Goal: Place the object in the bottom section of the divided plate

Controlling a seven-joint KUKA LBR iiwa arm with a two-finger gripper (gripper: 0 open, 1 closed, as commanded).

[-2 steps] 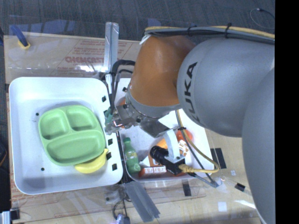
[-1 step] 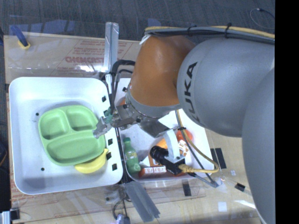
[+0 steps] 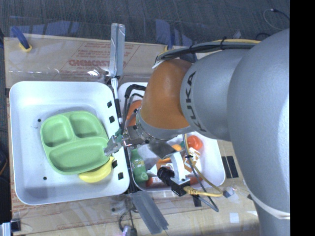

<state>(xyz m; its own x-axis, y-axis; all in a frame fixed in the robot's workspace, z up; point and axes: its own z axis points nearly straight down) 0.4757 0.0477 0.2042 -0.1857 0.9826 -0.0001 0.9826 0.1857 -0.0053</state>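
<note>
Gripper (image 3: 114,144): over the left bin's (image 3: 19,132) right edge; can't tell its state.
Banana (image 3: 98,173): lying in that bin's lower right, touching the divided plate's (image 3: 74,139) bottom rim.
Right bin (image 3: 216,163): cluttered beneath the arm (image 3: 216,97).

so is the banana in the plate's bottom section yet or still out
Out. The banana lies on the left bin's floor against the green divided plate's lower rim; its bottom section holds nothing.
</note>
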